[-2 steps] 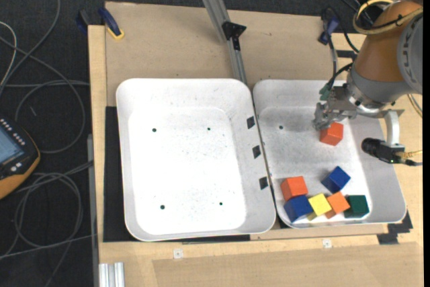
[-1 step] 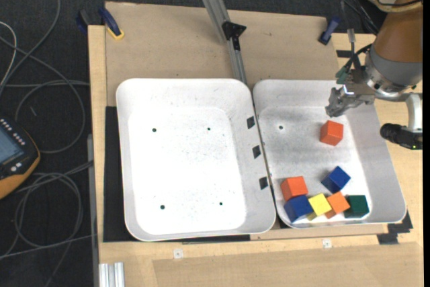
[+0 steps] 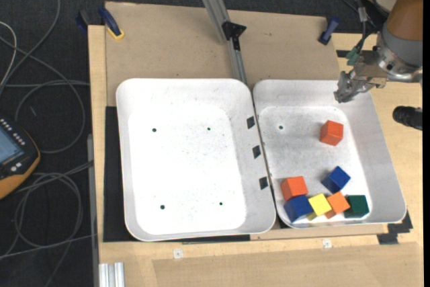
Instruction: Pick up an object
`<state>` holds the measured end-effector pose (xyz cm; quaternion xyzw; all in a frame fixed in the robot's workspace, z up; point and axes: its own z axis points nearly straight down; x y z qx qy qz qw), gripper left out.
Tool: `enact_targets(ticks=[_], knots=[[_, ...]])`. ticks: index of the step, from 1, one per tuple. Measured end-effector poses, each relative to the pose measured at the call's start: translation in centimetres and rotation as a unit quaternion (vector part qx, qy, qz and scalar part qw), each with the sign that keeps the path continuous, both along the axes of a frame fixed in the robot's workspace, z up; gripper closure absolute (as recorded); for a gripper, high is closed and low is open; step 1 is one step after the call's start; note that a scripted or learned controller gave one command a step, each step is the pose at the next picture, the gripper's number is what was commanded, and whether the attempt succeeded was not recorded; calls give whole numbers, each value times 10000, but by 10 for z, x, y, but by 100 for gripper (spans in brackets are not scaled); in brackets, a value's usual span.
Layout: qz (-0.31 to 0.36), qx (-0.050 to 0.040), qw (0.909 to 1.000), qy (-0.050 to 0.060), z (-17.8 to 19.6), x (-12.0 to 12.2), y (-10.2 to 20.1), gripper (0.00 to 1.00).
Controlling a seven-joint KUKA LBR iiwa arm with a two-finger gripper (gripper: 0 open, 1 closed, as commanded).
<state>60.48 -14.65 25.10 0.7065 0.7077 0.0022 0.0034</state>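
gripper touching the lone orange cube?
Apart. Camera view shows bare white bin floor between the gripper and the orange cube.

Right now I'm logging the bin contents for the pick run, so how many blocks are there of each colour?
Orange blocks: 3
Blue blocks: 2
Yellow block: 1
Green block: 1
Total: 7 blocks, all in the right bin.
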Motion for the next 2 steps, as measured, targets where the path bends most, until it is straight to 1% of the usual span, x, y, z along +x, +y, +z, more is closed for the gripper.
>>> enact_targets(ticks=[1, 2], knots=[[-3, 3, 10000, 13, 20, 1, 0, 100], [18, 22, 10000, 50, 7, 2, 48, 100]])
